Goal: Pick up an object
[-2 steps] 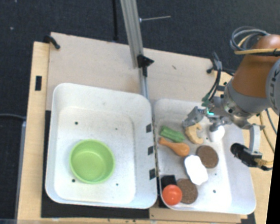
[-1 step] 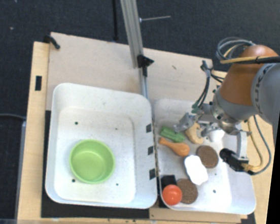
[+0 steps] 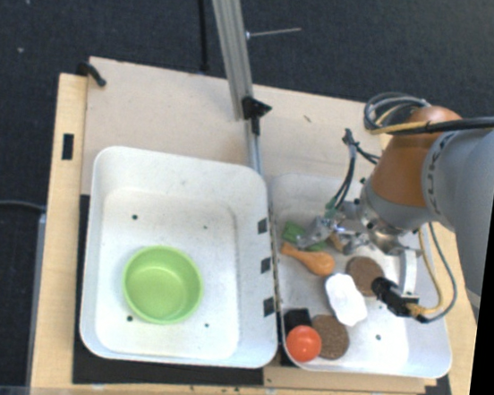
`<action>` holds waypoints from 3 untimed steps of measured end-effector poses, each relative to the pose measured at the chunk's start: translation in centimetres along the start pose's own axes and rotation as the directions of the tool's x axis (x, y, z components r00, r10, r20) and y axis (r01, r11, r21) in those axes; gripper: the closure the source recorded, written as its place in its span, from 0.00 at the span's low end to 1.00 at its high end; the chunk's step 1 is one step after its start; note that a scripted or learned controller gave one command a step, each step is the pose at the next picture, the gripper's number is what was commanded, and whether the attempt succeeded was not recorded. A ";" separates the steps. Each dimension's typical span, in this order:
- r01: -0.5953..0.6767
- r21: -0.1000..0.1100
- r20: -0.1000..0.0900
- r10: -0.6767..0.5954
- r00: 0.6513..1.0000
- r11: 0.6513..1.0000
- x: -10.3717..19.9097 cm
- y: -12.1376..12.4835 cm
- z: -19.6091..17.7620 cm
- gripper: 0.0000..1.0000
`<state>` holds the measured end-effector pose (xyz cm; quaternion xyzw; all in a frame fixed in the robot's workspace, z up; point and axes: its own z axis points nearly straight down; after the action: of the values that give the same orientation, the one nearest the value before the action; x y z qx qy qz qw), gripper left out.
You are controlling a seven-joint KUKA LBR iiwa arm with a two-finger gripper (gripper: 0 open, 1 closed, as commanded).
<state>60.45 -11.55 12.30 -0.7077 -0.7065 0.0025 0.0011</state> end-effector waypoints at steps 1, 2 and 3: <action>-0.001 -0.017 0.001 0.001 1.000 1.000 -0.2 0.4 1.8 0.00; -0.006 -0.010 -0.001 0.006 1.000 1.000 -0.2 0.1 1.0 1.00; -0.002 -0.011 -0.001 0.002 1.000 1.000 -0.5 0.4 -3.3 1.00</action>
<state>60.88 -12.00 15.62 -0.7083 -0.7059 -0.0016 -0.0023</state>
